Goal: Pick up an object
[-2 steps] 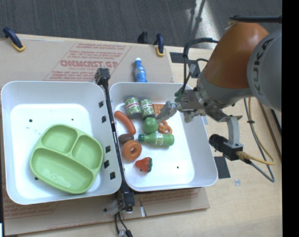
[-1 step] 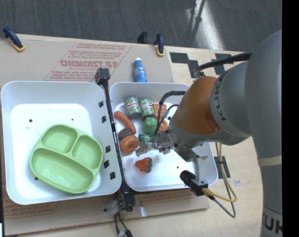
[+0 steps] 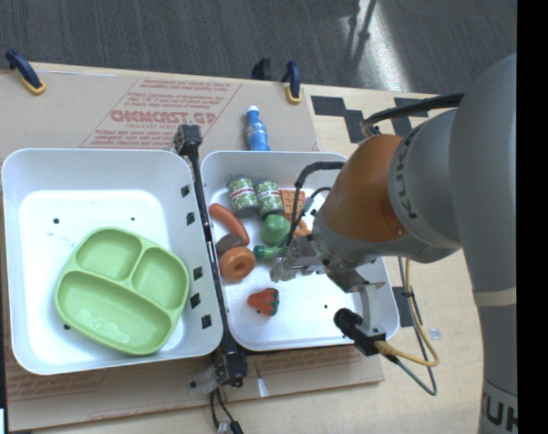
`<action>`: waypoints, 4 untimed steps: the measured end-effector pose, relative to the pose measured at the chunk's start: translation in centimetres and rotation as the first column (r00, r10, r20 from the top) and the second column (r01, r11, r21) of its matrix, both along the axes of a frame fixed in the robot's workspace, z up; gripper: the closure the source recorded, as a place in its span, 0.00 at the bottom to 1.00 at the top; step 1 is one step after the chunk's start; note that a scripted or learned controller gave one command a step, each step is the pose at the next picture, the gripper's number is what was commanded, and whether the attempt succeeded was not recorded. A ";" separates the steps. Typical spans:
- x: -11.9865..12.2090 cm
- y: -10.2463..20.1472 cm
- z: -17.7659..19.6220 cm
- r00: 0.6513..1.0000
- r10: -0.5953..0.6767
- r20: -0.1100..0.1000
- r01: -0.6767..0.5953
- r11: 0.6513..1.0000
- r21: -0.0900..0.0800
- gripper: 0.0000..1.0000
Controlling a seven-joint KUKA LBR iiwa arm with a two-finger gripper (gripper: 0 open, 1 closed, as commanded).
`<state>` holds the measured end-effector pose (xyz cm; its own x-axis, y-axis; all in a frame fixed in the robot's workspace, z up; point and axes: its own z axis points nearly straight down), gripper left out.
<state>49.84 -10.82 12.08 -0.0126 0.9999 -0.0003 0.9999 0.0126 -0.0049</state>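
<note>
Where the bench board lies bare behind the bins, red print reads "CHEMCAST GP" (image 3: 163, 116), with smaller red lines around it too fine to read; part of the maker's lettering, "KU", shows on the arm (image 3: 455, 188) at its grey housing and again low at the right.

A blue bottle (image 3: 254, 129) with a white cap lies on the board just behind the right bin (image 3: 283, 333). Clamps grip the board's far edge, one at the left corner and two near the middle.

The arm's orange band and grey wrist hang over the right bin's right half, covering what lies beneath. The gripper (image 3: 288, 262) sits low among the toys; whether its claw is open or closed cannot be told.

The left bin (image 3: 21, 233) holds one green divided plate (image 3: 122, 289) with three compartments. The right bin holds two green-labelled cans (image 3: 253, 195) side by side, one sausage (image 3: 229, 223), one orange doughnut (image 3: 236, 262), one green vegetable (image 3: 275, 229) touching the gripper's front, and one red-orange piece (image 3: 264, 302) lying apart toward the near wall.
</note>
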 end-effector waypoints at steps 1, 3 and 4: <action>5.2 -0.7 1.2 1.000 -0.008 0.003 0.008 1.000 0.001 1.00; 5.3 -0.7 3.2 1.000 0.000 0.002 0.000 1.000 0.000 1.00; 5.4 -0.7 4.3 1.000 0.003 0.003 -0.003 1.000 -0.001 1.00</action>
